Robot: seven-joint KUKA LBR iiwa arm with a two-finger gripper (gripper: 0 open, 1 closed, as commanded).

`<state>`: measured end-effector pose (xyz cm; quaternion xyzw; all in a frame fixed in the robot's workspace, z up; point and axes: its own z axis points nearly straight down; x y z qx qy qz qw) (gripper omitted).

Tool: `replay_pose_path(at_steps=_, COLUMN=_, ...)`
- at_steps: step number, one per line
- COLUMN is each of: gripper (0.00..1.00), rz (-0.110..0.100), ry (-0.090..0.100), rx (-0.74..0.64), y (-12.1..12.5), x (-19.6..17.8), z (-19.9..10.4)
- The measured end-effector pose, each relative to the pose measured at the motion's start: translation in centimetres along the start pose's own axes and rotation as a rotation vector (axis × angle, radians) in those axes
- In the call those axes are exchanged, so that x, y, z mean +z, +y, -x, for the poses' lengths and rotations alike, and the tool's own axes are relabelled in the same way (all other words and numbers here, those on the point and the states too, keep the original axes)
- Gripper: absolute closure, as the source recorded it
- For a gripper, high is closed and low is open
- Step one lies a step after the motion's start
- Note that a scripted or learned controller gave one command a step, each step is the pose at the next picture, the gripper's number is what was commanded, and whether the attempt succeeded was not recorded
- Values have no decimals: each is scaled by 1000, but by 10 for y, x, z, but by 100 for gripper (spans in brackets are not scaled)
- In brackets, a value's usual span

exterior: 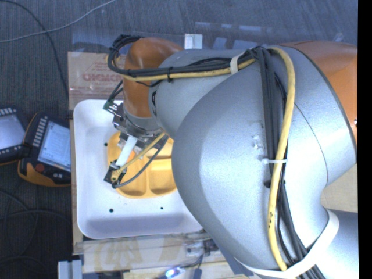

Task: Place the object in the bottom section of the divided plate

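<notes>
1. We see the yellow divided plate (148, 185) lying in the white bin (93, 214), its right part hidden under the arm (250, 156).
2. The gripper (133, 133) hangs over the plate's upper left part.
3. We cannot tell how far the gripper is open, nor whether it has hold of anything.
4. A handheld control unit (46, 150) lies well left of the plate, outside the bin.

No text can be read. Red print crosses the cardboard (93, 74) in the upper left of the frame, too blurred to make out. The pendant (49, 147) at the left edge has a lit screen, nothing legible. A white tag (193, 40) at top centre is too small to read.
</notes>
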<state>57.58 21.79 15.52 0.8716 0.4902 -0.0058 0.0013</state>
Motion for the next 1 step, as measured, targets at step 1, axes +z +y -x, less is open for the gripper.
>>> replay_pose_path(at_steps=1, gripper=0, rz=1, ry=0, rx=0, y=0, x=0, z=0)
